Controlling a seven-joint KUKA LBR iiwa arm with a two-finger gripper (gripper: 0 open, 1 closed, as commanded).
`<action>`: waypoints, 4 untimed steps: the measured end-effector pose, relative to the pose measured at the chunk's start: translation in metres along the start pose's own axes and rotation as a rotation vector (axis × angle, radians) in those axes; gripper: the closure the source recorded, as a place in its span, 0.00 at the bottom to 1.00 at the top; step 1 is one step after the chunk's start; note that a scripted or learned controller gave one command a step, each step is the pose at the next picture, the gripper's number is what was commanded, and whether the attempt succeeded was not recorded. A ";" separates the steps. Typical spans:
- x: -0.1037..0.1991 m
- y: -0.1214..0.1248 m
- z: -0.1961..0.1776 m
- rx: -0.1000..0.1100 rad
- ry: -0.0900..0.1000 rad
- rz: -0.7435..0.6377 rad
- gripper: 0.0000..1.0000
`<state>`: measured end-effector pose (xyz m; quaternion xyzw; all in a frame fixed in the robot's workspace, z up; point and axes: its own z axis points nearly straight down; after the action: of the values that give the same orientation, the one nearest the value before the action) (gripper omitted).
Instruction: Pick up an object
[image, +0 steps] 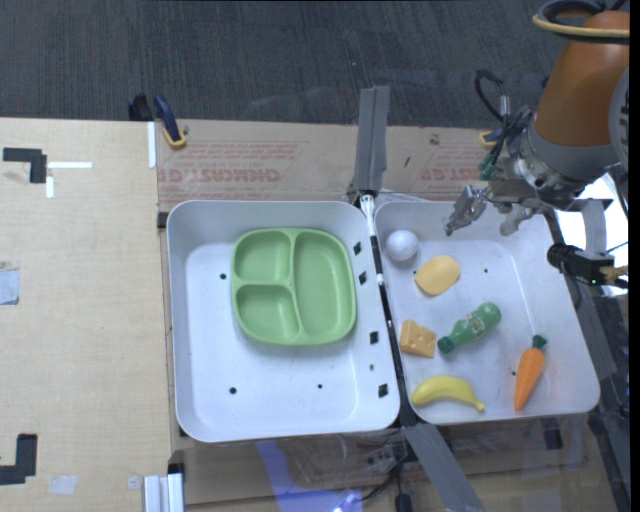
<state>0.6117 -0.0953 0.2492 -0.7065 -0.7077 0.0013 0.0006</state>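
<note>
While its fingers hang spread over the right bin's (560, 405) far edge, the gripper (487, 215) has the white ball (401, 244) nearest, open floor between.

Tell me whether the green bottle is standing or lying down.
Lying down. The bottle rests on its side on the right bin's floor, cap toward the cheese wedge, its length visible from above.
</note>
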 end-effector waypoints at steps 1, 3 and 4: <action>0.001 0.007 0.114 0.000 0.000 -0.007 0.00; -0.020 0.000 0.156 -0.003 0.000 -0.102 0.00; -0.022 0.000 0.147 -0.003 0.000 -0.096 1.00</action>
<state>0.6109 -0.1179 0.1019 -0.6716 -0.7409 0.0002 -0.0004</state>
